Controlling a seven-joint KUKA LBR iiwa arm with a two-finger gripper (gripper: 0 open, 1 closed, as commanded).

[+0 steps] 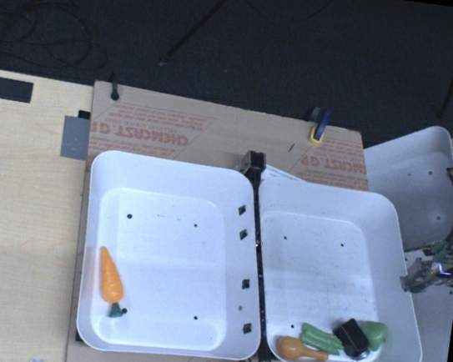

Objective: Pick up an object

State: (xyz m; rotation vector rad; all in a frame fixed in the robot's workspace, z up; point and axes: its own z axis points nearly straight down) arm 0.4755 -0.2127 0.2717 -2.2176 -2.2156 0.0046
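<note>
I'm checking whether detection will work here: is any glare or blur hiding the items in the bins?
Camera view: soft and slightly blurry overall; bin floors bright but not blown out; carrot clear in the left bin; the right bin's corner cluster merges, the black object overlapping the green ones.

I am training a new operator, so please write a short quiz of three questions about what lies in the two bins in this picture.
1. True or false: the orange carrot toy lies in the left bin.
2. Which bin holds more things?
A. left bin
B. right bin
C. both hold the same number
3. Fill in: the black object lies near the ______ corner of the right bin.

Key
1. True.
2. B: a green pod-like toy, the black object, another green thing and an orange-tan toy lie there, against one carrot toy.
3. Near right, at the picture's bottom right.
</note>
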